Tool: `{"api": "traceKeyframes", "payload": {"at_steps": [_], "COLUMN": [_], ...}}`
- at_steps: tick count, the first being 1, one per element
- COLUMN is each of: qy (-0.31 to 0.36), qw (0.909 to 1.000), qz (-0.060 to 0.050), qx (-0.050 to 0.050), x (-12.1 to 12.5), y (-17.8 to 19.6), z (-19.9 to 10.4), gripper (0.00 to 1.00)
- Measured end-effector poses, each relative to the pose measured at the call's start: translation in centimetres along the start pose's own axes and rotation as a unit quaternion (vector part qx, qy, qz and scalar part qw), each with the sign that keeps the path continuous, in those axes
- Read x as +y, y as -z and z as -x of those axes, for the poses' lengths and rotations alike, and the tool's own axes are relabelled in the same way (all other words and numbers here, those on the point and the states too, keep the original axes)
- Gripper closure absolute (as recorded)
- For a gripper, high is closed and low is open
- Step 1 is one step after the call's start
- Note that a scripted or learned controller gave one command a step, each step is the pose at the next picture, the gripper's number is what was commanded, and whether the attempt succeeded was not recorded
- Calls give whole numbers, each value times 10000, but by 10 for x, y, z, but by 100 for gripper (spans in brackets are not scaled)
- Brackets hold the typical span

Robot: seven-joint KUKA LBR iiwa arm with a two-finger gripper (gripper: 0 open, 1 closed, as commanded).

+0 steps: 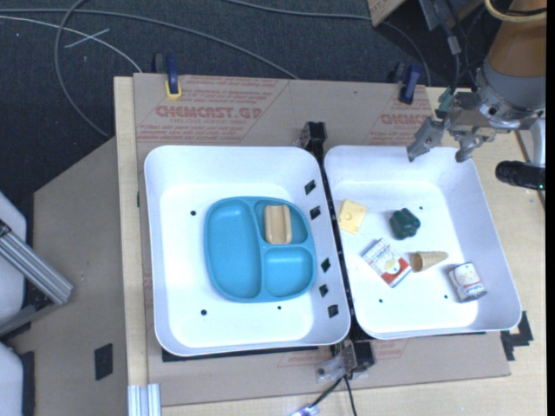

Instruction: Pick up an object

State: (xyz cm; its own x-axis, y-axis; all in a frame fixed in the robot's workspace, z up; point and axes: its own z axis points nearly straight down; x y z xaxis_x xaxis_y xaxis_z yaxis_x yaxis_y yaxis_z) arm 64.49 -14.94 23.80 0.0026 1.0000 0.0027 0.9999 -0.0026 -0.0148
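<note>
My gripper (445, 146) hangs open over the far edge of the right bin (486, 232), its two grey fingers spread with nothing between them. Below it in the bin lie a yellow cheese-like wedge (351, 216), a dark green lump (404, 224), a small red and white packet (385, 261), a tan ice-cream cone (427, 259) and a small white can (466, 281). All of them sit nearer the camera than the gripper and apart from it.
The left bin (173, 232) holds a blue divided plate (234, 254) with a tan bread-like piece (277, 224) in its far compartment. Black clips (313, 137) join the bins along the middle. Blue clamps (172, 76) pin the cardboard base at the back.
</note>
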Motion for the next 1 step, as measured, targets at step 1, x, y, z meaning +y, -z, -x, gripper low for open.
{"api": "traceKeyframes", "payload": {"at_steps": [1], "qy": [14], "qw": [10000], "qz": [71], "qx": [-13], "x": [2], "y": [9], "z": [0], "gripper": [0]}}
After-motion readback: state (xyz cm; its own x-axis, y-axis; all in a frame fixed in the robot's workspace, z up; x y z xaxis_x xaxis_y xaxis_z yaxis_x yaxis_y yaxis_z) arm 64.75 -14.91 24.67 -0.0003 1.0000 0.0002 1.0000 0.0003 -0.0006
